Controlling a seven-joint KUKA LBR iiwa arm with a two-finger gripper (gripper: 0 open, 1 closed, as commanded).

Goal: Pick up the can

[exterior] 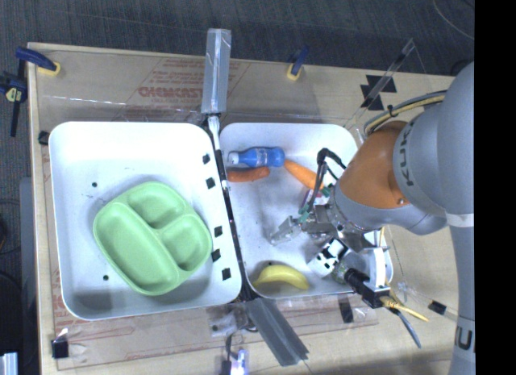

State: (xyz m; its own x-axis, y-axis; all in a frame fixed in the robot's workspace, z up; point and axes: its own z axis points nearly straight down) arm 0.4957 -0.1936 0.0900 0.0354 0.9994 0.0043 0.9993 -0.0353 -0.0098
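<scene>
Camera view: the gripper (297,225) hangs low in the right bin (250,204); whether its claw is open or closed, I cannot tell. No can is identifiable. A banana (281,277), blue bottle (255,157) and 2 carrots (248,175) lie nearby.

Partly hidden beneath the orange wrist band (377,173): the right bin's (242,204) far right side. Too blurred to identify: the silvery thing (284,229) by the gripper (310,218).
</scene>
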